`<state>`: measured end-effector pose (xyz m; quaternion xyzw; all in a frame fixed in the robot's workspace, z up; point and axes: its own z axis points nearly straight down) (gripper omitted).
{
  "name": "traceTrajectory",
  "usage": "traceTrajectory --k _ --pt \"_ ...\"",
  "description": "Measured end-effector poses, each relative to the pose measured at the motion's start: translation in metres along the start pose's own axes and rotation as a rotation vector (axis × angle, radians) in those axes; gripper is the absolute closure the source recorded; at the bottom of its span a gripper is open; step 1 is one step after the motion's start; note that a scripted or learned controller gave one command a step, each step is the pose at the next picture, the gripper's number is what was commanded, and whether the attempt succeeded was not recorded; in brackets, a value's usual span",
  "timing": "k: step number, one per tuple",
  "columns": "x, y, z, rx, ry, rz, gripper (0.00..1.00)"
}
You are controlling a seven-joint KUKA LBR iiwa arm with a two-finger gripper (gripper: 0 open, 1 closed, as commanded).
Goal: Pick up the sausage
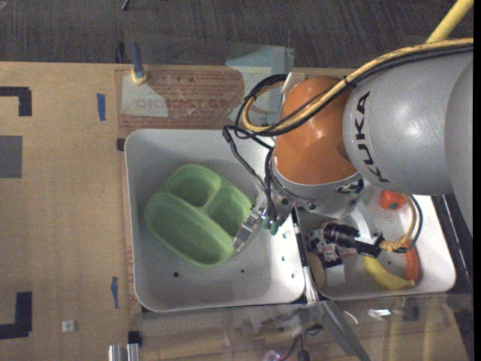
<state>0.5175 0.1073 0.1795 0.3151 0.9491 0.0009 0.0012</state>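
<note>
The arm (391, 119) fills the upper right of the frame, its orange band (312, 134) over the seam between the two bins. The gripper (252, 228) hangs at the right edge of a green divided plate (192, 213) in the left bin (150, 277). In the right bin (443, 277), lower right, lie a banana (387, 275) and an orange thing (392, 200).

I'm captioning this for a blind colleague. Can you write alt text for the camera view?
A grey and orange arm reaches from the right, its gripper at the edge of a green divided plate in the left bin. The right bin holds a banana and orange items.
</note>
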Motion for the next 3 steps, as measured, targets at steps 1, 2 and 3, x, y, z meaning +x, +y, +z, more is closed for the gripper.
traceTrajectory --k 1,2,3 --pt "0.056 0.022 0.088 -0.017 -0.012 -0.057 0.00" --pt "0.041 0.041 0.037 -0.001 0.000 -0.285 0.00" --pt "0.082 0.056 0.069 0.002 0.004 -0.330 0.00"
